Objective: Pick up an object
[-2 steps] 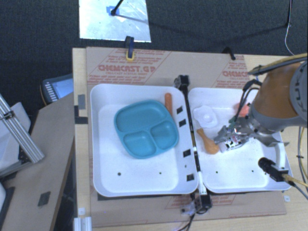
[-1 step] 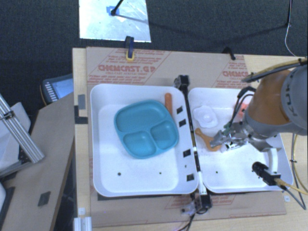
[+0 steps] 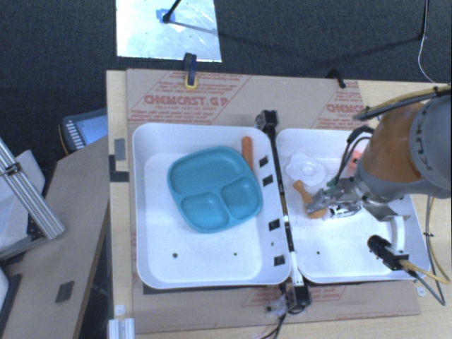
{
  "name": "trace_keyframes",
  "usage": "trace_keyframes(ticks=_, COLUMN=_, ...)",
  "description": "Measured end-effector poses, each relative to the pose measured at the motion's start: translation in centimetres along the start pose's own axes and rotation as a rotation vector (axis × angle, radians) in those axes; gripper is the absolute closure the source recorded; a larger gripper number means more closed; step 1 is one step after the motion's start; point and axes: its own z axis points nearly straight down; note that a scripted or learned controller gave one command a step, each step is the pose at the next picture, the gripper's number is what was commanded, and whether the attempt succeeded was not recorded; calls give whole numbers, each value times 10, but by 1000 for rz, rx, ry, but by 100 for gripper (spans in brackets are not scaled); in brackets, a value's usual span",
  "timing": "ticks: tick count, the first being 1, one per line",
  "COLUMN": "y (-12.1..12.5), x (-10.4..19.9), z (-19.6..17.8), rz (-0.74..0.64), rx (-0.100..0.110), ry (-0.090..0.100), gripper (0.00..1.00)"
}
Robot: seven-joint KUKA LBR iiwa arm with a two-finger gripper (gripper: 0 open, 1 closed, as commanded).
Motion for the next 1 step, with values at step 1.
trace_keyframes(ticks=1, y=3, x=1, z=-12, rz=-1, rx=-7, ry=0, gripper=100)
